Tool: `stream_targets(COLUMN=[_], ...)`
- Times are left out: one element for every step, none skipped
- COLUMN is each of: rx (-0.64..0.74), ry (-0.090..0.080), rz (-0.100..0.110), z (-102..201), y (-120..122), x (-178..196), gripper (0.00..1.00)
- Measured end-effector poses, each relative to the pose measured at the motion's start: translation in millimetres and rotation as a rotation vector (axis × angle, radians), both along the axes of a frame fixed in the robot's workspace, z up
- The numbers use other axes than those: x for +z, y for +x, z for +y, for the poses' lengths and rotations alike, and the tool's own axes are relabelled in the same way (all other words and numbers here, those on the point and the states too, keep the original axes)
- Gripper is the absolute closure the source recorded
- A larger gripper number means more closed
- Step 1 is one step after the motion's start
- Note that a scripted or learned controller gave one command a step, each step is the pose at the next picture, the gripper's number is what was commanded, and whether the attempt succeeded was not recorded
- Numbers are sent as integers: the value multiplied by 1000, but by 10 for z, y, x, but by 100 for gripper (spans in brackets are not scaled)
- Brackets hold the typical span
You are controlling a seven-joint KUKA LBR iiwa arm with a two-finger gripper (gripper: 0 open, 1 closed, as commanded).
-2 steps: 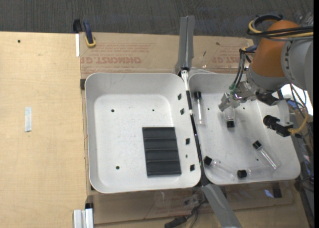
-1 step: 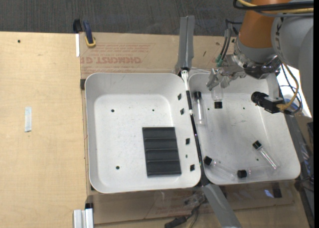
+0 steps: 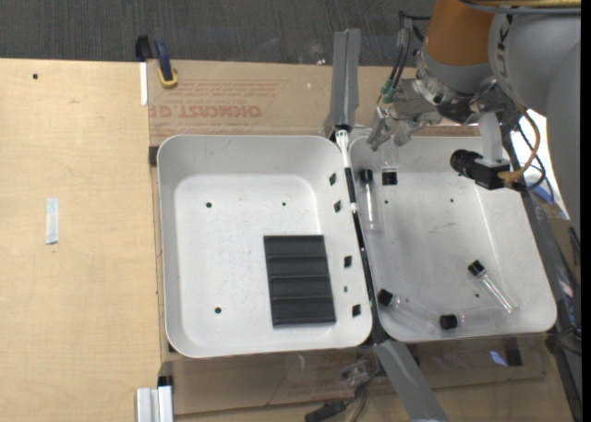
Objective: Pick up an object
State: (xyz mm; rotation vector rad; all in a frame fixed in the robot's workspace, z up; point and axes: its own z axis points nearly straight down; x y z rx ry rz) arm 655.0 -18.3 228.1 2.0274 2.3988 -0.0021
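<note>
Camera view looks down on two white bins set side by side on a tan surface (image 3: 74,319). One black ribbed block (image 3: 299,279) lies flat in the left bin (image 3: 175,226), toward its near right corner, apart from the walls. In the right bin (image 3: 526,226) lie clear tubes with black caps: one tube (image 3: 367,197) lies along the left wall near the far corner, a second tube (image 3: 489,285) lies slanted toward the near right, and along the near wall sit two small black caps, one (image 3: 384,299) at the near left corner and one (image 3: 448,321) further right; whether clear tubes are joined to these two is too faint to tell. One more small black piece (image 3: 389,176) sits just beside the far tube's top. The single arm (image 3: 480,14) reaches in from the right, and its gripper (image 3: 390,132) hangs over the far left corner of the right bin, above the far tube. Its fingers are small and blurred, so I cannot tell whether they are spread or pressed together, and nothing shows between them. One blue-and-yellow clamp (image 3: 159,62) sits at the cardboard's far left corner.
</note>
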Motion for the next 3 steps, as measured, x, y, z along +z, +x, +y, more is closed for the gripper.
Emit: stream_targets(rx=[-4, -33, -75], ry=[0, 0, 0], rz=[0, 0, 3], z=[98, 270, 405], y=[38, 40, 35], x=[68, 187, -4], gripper=[100, 100, 100])
